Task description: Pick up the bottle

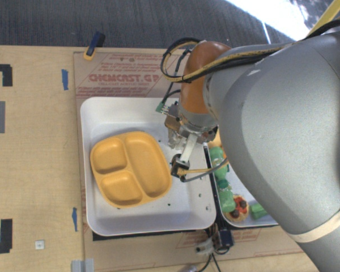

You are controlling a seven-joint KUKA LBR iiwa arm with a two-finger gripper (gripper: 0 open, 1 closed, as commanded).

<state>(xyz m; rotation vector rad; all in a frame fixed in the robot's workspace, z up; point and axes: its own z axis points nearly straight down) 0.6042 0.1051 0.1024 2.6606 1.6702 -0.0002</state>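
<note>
- My gripper (180, 136) hangs over the right side of the left bin (119, 113), just beside the yellow plate (130, 166). I cannot tell whether it is apart or together.
- I can't pick out the bottle for certain. My guess is the green piece (216, 154) in the right bin (250, 224), by the wall between the bins and mostly hidden under the arm (272, 123).
- If so, I expect light, stiff, slick plastic that may roll, so I'd take it across mid-body.
</note>
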